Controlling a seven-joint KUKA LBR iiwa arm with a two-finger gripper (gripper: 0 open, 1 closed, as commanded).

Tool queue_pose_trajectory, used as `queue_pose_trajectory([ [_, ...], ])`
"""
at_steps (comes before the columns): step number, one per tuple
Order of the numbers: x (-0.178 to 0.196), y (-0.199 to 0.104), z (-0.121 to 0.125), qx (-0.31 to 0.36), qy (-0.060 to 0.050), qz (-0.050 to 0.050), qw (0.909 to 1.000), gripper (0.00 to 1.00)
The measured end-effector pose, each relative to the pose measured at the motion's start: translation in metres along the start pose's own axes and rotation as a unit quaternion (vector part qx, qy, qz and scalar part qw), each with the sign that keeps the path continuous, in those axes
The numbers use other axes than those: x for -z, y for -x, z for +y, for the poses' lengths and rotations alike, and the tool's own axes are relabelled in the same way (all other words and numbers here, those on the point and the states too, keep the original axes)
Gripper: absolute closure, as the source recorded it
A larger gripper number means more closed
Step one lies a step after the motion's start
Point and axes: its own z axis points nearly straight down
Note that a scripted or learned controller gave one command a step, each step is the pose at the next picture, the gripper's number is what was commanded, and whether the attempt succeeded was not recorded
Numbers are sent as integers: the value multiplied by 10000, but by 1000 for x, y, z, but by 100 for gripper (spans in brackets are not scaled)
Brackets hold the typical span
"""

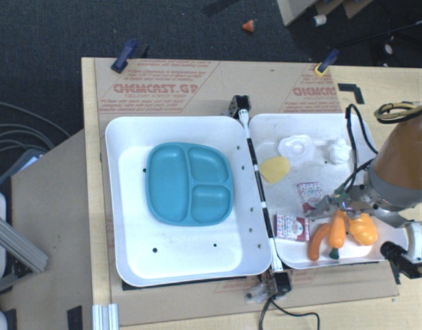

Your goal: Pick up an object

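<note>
My gripper (339, 206) hangs low over the right bin (266, 126), near its front right part. Directly under it lies an orange carrot-shaped toy (337, 231). A second orange piece (318, 241) lies to its left and a rounder orange-yellow one (363, 229) to its right. The arm's orange band (403, 157) and grey wrist hide whatever lies behind the gripper. A yellow lemon-like object (274, 169) rests near the bin's left wall. Two white objects (294, 146) (337, 150) sit at the back. Two small printed packets (308, 191) (290, 227) lie between them and the front.
The left bin (128, 253) holds a blue divided plate (190, 183). A black divider strip (256, 177) runs between the bins. Black cables (355, 126) trail from the wrist over the right bin's far edge. Clamps (124, 55) (326, 62) stand at the bench's back.
</note>
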Motion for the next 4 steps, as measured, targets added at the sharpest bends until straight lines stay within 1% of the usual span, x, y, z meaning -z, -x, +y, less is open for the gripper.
queue_pose_trajectory([
  [1, -30, 22, 98, 5, 66, -19, 10000, 0],
  [2, -30, -39, 95, 7, 57, -6, 10000, 0],
  [3, -31, -60, 58, -2, 66, -14, 10000, 0],
  [4, -31, -45, 32, -2, 69, -10, 10000, 0],
])
